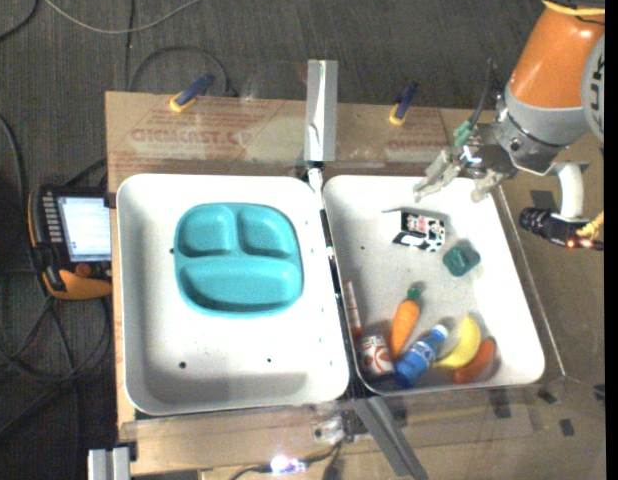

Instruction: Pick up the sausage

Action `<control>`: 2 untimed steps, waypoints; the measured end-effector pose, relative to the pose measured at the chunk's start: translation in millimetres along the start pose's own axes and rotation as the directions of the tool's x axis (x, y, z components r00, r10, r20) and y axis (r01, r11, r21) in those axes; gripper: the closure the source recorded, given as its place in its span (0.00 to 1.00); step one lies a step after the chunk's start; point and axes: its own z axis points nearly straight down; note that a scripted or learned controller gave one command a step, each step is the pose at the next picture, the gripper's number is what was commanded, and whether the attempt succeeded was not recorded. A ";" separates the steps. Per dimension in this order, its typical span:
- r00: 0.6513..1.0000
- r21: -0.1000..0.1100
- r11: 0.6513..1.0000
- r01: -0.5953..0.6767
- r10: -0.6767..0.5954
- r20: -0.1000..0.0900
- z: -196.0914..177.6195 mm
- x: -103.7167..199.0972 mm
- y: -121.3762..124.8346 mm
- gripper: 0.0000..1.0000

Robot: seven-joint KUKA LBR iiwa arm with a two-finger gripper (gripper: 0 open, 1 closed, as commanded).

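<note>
Nearest the camera, the front corner of the right bin [524,298] is where all the clutter sits: a small can [373,354] lying by the divider, a blue bottle [421,354], a carrot [405,320] leaning up from it, a banana [464,340], and tucked right against the banana's outer side, the sausage [477,360], a reddish-orange thing touching the bin's front-right wall. So it's wedged in pretty tight, banana on one side and wall on the other. A bit further back there's a teal block [462,259] on its own, then a black-and-white card-looking thing [421,230]. The left bin [139,368] just has a teal divided plate [239,258] in the middle. Way at the back, the tool [461,171] hangs over the far rim of the right bin, fingers spread wide apart with nothing between them, so released and empty. It's well apart from the sausage, basically the whole length of the bin away. My read: nothing done on the task yet, the sausage is untouched on the bin floor. What's left is pretty much everything: travel forward to that front corner, drop down, close on it without dragging the banana along, then lift.
</note>
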 end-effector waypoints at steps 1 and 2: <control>0.983 0.002 0.983 -0.182 0.182 0.000 163.7 -50.1 -63.7 0.00; 0.968 -0.007 0.967 -0.253 0.253 0.002 180.6 -17.7 -32.1 0.00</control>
